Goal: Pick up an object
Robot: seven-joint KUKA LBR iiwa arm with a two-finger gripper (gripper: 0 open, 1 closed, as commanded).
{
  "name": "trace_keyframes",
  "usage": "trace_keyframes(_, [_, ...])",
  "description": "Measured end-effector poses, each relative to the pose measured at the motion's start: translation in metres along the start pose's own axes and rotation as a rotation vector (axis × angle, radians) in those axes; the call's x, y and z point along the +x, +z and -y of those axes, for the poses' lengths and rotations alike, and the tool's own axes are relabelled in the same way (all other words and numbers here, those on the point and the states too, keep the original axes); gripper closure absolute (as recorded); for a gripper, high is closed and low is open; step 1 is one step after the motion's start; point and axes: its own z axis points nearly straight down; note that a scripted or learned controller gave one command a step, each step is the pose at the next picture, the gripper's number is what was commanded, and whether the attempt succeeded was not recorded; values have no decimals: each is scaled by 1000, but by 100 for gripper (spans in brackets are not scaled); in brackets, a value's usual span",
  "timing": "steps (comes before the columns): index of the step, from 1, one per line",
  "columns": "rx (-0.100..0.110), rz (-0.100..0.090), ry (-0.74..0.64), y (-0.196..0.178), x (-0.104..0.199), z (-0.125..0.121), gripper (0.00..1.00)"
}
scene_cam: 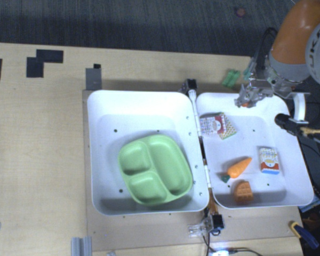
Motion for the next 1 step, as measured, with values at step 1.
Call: trace_keyframes(1, [4, -1, 0, -21, 67, 41, 100])
